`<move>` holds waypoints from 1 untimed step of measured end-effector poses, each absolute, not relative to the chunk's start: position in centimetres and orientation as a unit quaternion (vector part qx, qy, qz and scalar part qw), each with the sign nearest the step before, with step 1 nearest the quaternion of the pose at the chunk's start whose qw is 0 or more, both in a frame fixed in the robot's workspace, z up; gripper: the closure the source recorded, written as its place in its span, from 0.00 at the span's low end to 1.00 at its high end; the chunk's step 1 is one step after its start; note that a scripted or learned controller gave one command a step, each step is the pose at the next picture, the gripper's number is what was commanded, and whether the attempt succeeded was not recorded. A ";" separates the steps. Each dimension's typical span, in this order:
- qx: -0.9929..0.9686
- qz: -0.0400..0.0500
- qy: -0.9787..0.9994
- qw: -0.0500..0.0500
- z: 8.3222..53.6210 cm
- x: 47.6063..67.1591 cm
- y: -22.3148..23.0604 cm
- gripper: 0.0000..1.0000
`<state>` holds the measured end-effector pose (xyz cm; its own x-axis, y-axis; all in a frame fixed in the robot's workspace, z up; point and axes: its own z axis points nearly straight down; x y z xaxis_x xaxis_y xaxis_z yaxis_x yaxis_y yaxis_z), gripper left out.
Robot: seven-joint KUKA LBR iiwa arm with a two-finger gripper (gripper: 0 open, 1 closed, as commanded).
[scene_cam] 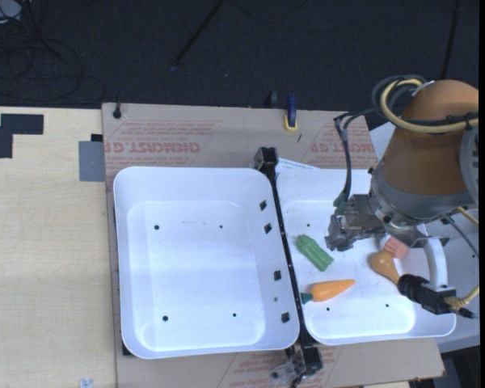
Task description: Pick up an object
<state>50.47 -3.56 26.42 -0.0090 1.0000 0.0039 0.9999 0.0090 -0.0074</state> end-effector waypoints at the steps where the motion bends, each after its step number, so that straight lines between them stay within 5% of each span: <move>1: -0.709 0.001 -0.705 -0.001 29.5 47.9 -10.6 1.00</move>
